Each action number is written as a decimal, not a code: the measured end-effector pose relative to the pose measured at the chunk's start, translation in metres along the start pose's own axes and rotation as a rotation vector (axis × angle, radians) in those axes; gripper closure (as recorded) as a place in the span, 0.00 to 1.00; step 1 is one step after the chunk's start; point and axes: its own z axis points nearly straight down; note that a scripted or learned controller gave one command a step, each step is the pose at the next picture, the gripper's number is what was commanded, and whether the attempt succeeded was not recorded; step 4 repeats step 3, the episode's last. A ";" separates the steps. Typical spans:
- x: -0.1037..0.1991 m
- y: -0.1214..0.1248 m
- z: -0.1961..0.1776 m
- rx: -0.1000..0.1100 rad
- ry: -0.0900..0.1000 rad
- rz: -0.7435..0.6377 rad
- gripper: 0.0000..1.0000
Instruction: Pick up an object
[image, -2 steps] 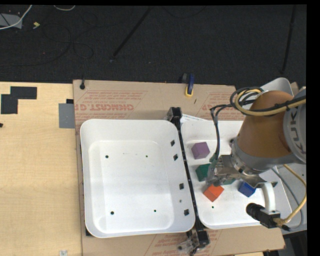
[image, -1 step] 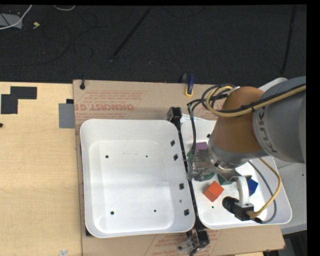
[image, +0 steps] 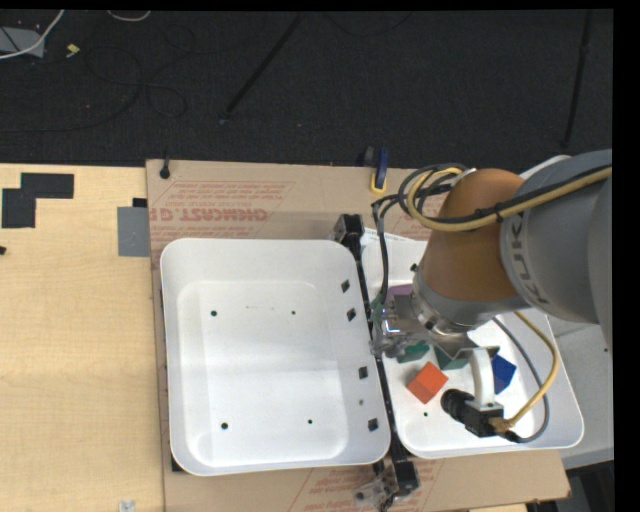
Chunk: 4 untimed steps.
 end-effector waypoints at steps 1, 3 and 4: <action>-0.039 0.011 0.000 -0.001 -0.001 0.003 1.00; -0.009 0.020 0.002 -0.001 0.000 -0.002 1.00; -0.009 0.020 0.002 -0.001 0.000 -0.002 1.00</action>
